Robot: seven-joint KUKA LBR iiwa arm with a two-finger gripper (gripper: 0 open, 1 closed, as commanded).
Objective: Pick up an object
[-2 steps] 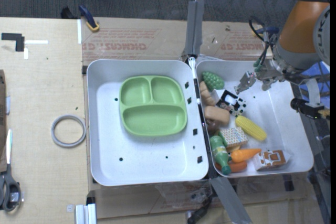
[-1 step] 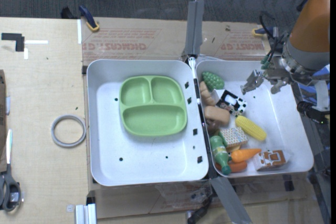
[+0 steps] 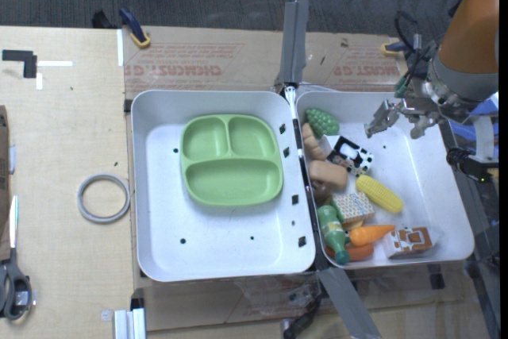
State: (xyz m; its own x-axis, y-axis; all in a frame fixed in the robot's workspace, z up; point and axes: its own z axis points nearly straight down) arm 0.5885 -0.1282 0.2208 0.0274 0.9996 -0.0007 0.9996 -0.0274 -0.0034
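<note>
The gripper [image 3: 401,117] hangs over the upper part of the right bin [image 3: 444,194], its two fingers [image 3: 382,119] spread wide apart with nothing between them. Every toy in this bin lies to the left of the fingers or nearer the camera than they are, and none touches them. Closest is the black-and-white block [image 3: 352,154], just down and left of the fingers. Further left, against the bin's dividing wall, sits the green bumpy toy [image 3: 321,121], with tan wooden pieces [image 3: 324,168] below it. The yellow corn cob [image 3: 379,194] lies well below the fingers, nearly straight under them. Beyond it come a patterned cube [image 3: 354,207], an orange carrot [image 3: 370,235], a green bottle [image 3: 332,233] and a small brown-and-white box [image 3: 410,241] by the near wall. Far to the left of the fingers, the left bin [image 3: 155,234] holds a green divided plate [image 3: 232,159]. A grey tape ring [image 3: 104,197] rests on the worktop [image 3: 55,131] beyond that bin.
</note>
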